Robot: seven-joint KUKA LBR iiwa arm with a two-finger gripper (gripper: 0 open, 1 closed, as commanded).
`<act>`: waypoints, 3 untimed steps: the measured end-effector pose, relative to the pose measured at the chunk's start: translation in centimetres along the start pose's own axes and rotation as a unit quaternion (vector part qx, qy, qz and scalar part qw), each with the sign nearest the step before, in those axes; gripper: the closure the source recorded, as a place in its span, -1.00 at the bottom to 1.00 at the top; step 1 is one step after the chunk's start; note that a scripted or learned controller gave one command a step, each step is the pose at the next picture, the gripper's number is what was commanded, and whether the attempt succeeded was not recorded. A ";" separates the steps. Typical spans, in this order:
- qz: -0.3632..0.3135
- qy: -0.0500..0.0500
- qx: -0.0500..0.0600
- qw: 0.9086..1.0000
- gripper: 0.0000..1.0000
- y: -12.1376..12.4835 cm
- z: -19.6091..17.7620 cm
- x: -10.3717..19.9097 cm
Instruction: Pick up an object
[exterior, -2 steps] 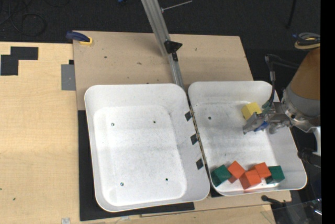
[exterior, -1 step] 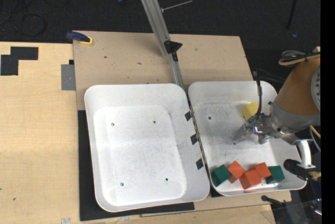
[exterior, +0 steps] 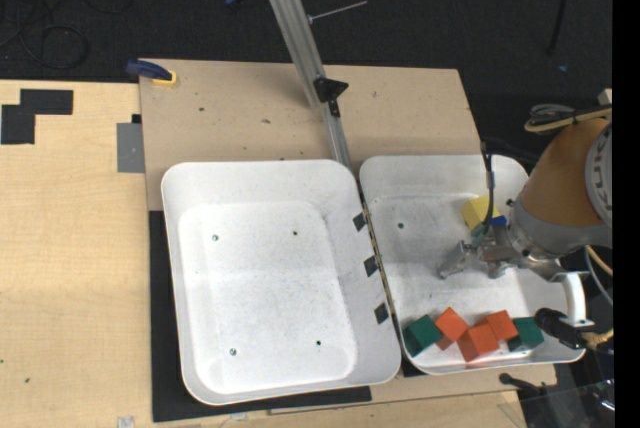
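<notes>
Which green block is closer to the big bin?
The green block at the left end of the row, beside an orange block. The other green block sits at the far right end.

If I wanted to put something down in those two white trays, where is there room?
The left shallow white bin is bare across its floor. In the right white bin, the far-left part is free; the near edge is crowded with orange and green blocks, with the gripper mid-bin.

txt: none legible | labels/brands/nos: none readable on bins, bench or blocks
</notes>
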State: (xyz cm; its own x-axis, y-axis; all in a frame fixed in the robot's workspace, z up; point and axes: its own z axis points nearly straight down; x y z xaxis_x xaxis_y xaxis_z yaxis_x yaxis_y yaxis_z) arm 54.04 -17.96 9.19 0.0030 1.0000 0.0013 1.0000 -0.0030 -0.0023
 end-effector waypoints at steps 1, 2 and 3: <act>0.003 0.001 0.000 1.000 1.00 0.0 -1.0 -0.1; 0.001 -0.001 -0.003 1.000 1.00 0.0 -7.2 -0.7; -0.002 -0.001 -0.003 1.000 1.00 -0.1 -13.5 -0.6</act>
State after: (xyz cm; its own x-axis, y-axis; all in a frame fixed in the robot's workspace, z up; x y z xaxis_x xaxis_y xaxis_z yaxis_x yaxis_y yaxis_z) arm 53.96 -18.55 22.70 -0.0012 1.0000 -0.0012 1.0000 0.0012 0.0043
